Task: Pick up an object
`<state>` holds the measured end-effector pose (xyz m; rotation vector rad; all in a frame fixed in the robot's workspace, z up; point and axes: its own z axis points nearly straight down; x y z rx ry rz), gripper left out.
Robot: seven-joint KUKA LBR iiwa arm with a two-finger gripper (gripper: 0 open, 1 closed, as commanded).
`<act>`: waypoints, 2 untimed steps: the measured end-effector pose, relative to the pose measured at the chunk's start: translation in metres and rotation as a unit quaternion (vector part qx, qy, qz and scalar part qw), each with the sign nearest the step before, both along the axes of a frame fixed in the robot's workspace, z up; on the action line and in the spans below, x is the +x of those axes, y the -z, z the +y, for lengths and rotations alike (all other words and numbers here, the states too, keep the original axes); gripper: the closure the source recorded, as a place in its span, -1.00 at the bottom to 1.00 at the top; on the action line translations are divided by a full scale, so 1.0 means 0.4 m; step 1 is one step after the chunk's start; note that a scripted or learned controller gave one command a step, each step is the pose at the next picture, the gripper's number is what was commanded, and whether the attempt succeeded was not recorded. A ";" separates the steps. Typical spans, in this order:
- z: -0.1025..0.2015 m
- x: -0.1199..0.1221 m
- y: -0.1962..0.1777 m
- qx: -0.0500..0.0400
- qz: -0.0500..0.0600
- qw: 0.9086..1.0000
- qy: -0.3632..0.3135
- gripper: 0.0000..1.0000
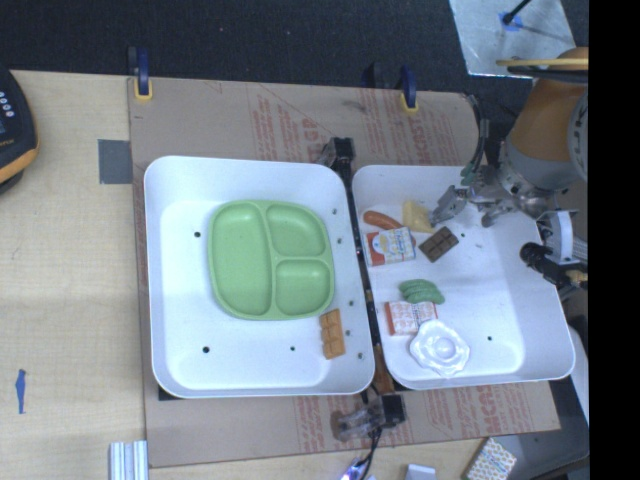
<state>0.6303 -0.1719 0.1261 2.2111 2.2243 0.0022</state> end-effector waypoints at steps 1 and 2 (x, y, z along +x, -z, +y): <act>0.067 -0.076 0.088 -0.001 0.004 1.000 0.000 -1.00; -0.005 0.039 0.093 0.003 0.022 1.000 -0.003 -1.00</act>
